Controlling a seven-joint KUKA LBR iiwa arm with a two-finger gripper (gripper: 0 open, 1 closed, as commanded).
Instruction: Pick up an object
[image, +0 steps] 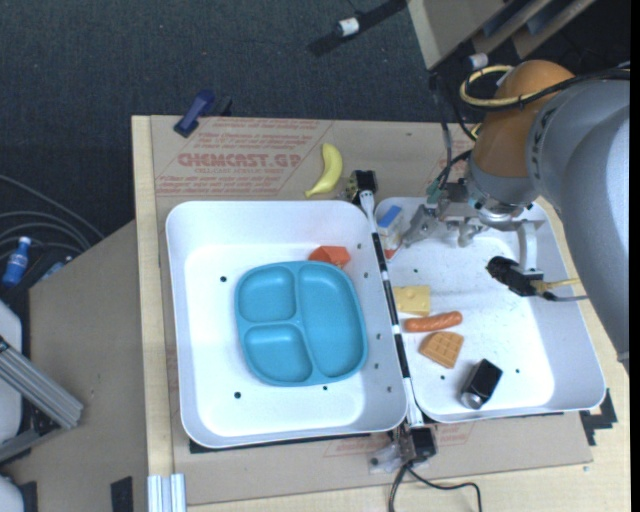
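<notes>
the blue item (389, 215), the object nearest the gripper (440, 228), lies in the far left corner of the right bin (545, 345), close to the wall that divides the two bins. the gripper hangs low over the far end of that bin, just to the right of the blue item; whether it is spread or pressed together cannot be told, and nothing is seen held in it. the grey arm (590, 150) with its orange band (510, 110) reaches in from the right.

nearer in the same bin, along its left side, lie a pale yellow square (412, 299), then an orange-red sausage (432, 322) lying crosswise just below it, then a tan waffle piece (441, 348) close beneath the sausage. a black block (482, 382) lies tilted near the front of the bin, a little apart from the waffle piece.

the left bin (200, 385) holds a blue divided plate (300, 322) near its middle, with a small orange piece (332, 256) by the plate's far right edge.

on the desk (240, 160) behind the bins a yellow banana (326, 170) lies close to the left bin's far rim. a dark blue thing (193, 115) lies at the desk's far left edge.
</notes>
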